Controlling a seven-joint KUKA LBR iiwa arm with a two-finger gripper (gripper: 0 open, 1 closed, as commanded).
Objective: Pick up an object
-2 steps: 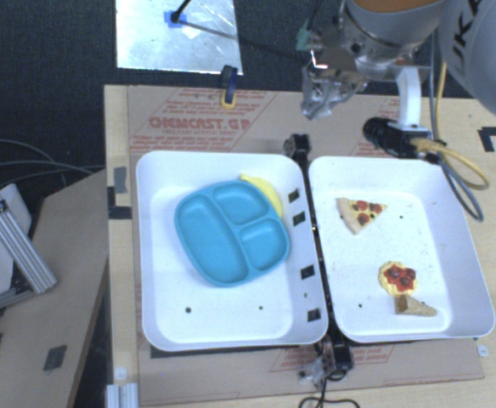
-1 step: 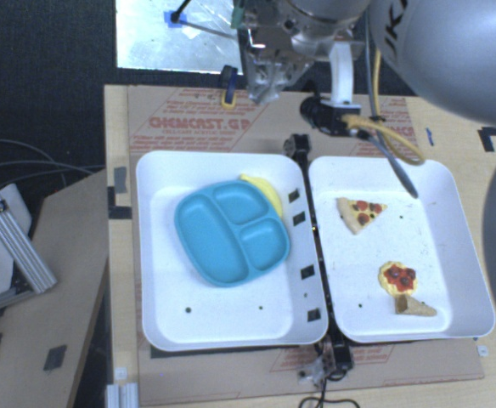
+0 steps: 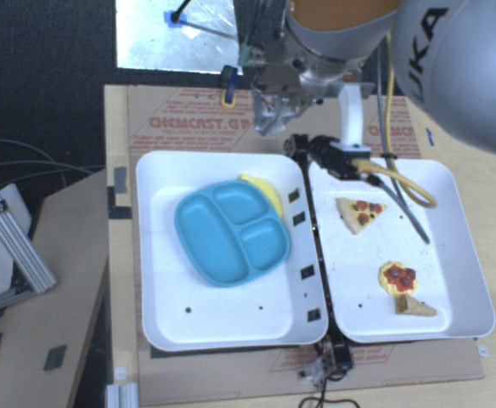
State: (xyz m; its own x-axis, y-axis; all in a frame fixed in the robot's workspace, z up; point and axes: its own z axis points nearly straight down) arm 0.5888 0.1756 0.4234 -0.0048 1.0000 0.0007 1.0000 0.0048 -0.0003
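Note:
A blue divided plate (image 3: 231,232) lies in the left bin (image 3: 159,313). A yellow object (image 3: 266,193) pokes out from under the plate's far right edge. In the right bin (image 3: 460,253) lie a toy pizza slice (image 3: 359,212) near the back and a second pizza slice (image 3: 400,280) toward the front, with a tan crust piece (image 3: 415,307) beside it. My gripper (image 3: 269,113) hangs blurred above the cardboard just behind the left bin's back right corner, apart from all the objects.
A yellow and grey hose (image 3: 405,195) droops from the arm into the back of the right bin. A black bracket (image 3: 329,155) sits at the back of the divider between the bins. Brown cardboard (image 3: 188,121) surrounds the bins.

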